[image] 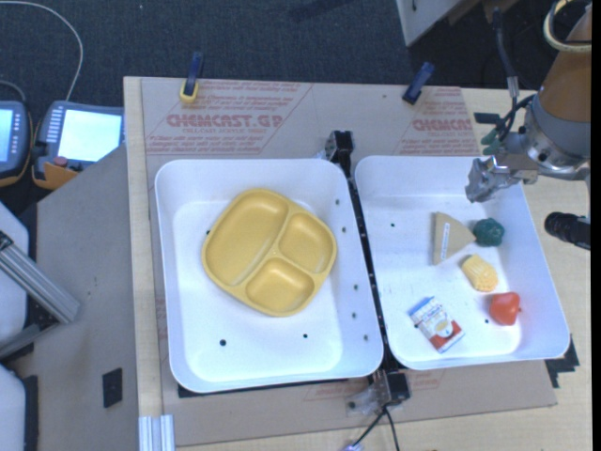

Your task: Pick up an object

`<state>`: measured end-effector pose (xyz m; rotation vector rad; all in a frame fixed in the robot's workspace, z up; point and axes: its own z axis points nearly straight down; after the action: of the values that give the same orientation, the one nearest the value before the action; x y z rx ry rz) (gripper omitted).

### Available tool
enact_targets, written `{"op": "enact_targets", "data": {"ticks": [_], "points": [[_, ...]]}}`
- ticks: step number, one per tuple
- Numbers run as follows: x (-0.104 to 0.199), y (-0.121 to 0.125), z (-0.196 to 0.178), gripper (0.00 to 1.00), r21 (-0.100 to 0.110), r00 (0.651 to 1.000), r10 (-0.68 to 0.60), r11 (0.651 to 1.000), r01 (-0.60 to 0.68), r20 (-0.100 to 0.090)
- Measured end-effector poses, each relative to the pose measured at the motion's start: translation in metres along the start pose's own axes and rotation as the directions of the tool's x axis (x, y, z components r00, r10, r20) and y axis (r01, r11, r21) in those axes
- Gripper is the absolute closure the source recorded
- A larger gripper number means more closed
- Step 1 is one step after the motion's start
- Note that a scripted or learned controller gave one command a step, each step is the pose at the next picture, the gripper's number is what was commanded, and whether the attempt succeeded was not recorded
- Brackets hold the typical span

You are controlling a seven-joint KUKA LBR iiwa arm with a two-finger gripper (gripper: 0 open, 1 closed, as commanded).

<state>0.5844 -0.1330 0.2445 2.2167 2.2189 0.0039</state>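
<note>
Front edge of the bench: a black clamp with a cable (387, 393) sits at the near seam where the two bins meet, on the brown cardboard sheet (282, 111) that covers the bench top.
Right white plastic bin (404, 346): nearest in it lies a small flat carton printed in red, white and blue (437, 324), tilted on the bin floor.
Beside the carton: a red, tomato-like toy (505, 308) rests to its right, close to the bin's right wall.
A little farther in: a yellow toy corn cob (480, 273) lies just above the red toy, apart from it.
Farther still: a pale tan wedge-shaped block (448, 238) lies mid-bin, and a dark green rounded toy (488, 231) sits just to its right, near it.
Left white plastic bin (188, 346): a yellow plastic plate with three compartments (270, 250) lies flat in the middle.
Gripper (477, 192): small and dark against the far part of the right bin, just beyond the green toy; I cannot tell how it is set, and I see nothing in it.
Arm: the grey wrist with its orange band (569, 92) comes in from the right.
Far edge of the sheet: a yellow-and-blue clamp (192, 80) and a dark blue clamp (418, 83) pin the cardboard, red lettering printed across it.
Room: dark carpet (235, 26) lies beyond, and two lit screens (84, 134) stand at the left with a white cable looping above them.
</note>
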Motion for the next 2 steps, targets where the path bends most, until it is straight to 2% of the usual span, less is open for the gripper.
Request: {"op": "enact_targets", "data": {"ticks": [2], "points": [[0.111,-0.018,-0.004,1.00,0.008,1.000,-0.003,1.000,0.003,-0.003]]}}
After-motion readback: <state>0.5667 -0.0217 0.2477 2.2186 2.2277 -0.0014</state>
